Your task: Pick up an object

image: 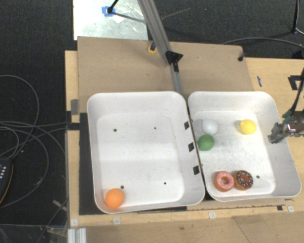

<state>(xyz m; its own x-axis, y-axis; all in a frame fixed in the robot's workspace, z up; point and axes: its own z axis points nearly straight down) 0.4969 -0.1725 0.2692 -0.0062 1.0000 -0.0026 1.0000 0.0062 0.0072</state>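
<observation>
The approach step is judged to be in hand; the gripper (276, 134) is seen at the right rim of the right bin (286, 158), and whether anything is held cannot be told; nothing is lifted yet. The yellow ball (248, 126) lies nearest, just inside that bin; a move inward and down over it would be called for. No writing can be read.

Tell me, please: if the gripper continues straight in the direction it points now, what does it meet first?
The gripper sits at the right bin's right rim, pointing left and down. It would probably meet the bin floor first; the yellow ball lies nearest, though depth is unclear.
</observation>
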